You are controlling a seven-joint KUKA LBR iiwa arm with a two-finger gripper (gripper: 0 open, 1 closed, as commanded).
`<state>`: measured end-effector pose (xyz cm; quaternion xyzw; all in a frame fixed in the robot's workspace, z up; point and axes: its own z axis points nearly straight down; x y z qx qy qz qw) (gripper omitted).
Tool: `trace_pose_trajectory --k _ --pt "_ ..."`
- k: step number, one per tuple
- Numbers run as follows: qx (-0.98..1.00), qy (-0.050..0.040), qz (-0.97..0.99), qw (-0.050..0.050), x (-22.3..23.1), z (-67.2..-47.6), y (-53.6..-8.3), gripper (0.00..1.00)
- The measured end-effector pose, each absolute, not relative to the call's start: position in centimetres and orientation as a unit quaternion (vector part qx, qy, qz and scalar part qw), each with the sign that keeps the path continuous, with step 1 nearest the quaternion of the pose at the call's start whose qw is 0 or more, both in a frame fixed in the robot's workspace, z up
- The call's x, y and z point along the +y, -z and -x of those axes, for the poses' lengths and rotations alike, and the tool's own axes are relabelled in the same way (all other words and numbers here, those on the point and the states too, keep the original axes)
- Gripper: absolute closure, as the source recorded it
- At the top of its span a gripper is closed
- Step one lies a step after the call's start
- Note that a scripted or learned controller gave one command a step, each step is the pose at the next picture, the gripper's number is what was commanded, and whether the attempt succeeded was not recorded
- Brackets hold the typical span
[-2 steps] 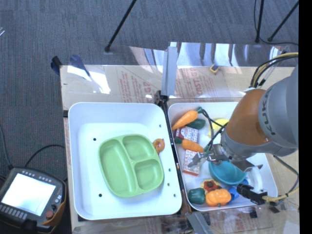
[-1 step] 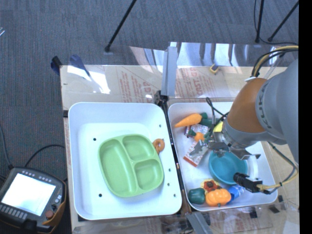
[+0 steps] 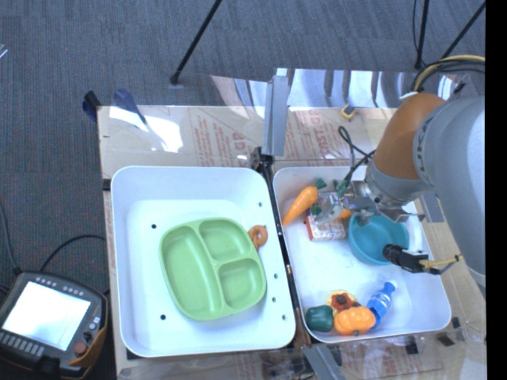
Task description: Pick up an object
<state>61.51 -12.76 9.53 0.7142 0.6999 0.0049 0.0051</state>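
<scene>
grey carpet and tripod legs ring my bench, where two white bins sit side by side. my gripper (image 3: 339,204) hangs low in the right bin (image 3: 432,307), over a small printed packet (image 3: 325,228) just beside the carrot (image 3: 301,204) and teal bowl (image 3: 379,240); whether it grips anything i cannot tell. i'd centre over the packet before closing, clear of the bowl's rim. green tray (image 3: 212,269) lies in the left bin (image 3: 135,212).
</scene>
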Motion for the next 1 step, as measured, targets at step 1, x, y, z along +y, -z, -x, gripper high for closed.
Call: trace_pose_trajectory --k 1 --pt "0.703 -0.0053 -0.712 0.005 -12.54 -61.65 -10.74 1.0"
